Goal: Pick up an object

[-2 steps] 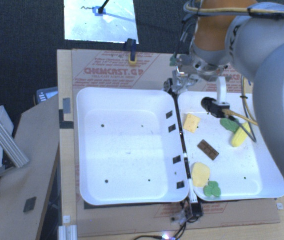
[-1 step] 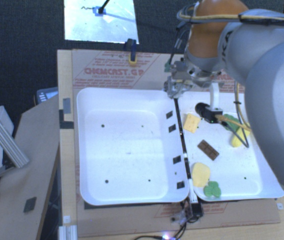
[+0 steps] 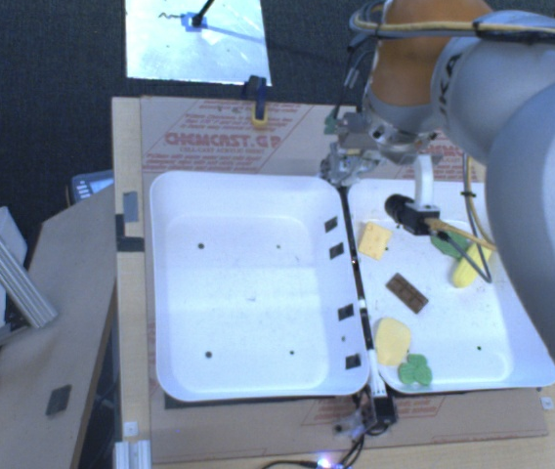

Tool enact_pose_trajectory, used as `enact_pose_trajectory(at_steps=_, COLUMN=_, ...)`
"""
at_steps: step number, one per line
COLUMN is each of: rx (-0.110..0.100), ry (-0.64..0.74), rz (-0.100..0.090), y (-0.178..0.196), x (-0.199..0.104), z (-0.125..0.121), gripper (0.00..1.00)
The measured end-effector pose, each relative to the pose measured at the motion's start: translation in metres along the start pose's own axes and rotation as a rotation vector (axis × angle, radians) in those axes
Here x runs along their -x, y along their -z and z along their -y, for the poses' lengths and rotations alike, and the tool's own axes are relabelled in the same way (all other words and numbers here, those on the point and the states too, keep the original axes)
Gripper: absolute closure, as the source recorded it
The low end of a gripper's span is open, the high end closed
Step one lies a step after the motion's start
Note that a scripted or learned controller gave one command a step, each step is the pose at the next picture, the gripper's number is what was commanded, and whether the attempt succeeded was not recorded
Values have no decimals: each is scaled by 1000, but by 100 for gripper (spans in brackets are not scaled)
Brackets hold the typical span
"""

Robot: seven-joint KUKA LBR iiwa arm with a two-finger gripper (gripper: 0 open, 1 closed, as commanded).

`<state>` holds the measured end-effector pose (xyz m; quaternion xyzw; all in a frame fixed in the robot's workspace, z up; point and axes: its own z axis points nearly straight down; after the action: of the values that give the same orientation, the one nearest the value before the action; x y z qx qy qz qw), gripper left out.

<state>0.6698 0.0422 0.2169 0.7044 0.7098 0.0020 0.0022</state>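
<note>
Dark cloth backs the scene, and a shiny silver square panel stands against it beyond the worktop. The worktop is a pale board covered by a brown cardboard sheet with red lettering. A small blue and yellow clamp grips the sheet's far edge. At the left edge a ribbed aluminium rail lies at a slant.

The grey arm fills the right side, with its orange band arched high. From there the wrist turns downward to the gripper. The gripper hangs over the far rims, where the two bins meet. Whether it is wide or narrow I cannot tell, and nothing shows held in it.

The left white plastic bin and the right white plastic bin sit side by side, with small black clips along their shared rims.

All the loose things lie in the right bin:
- A flat yellow square piece lies nearest the gripper, close to the shared rim.
- A brown ridged rectangular bar lies tilted near the middle.
- A pale yellow rounded piece lies toward the near rim.
- A small green leafy piece touches the rounded piece's near side.
- A yellow oblong piece lies further right, with a dark green piece just beside it.
</note>
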Motion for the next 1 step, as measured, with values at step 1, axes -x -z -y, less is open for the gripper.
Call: enact_pose_trajectory(at_steps=1, rx=6, ry=-8, rz=0, y=89, x=24, z=3, gripper=100)
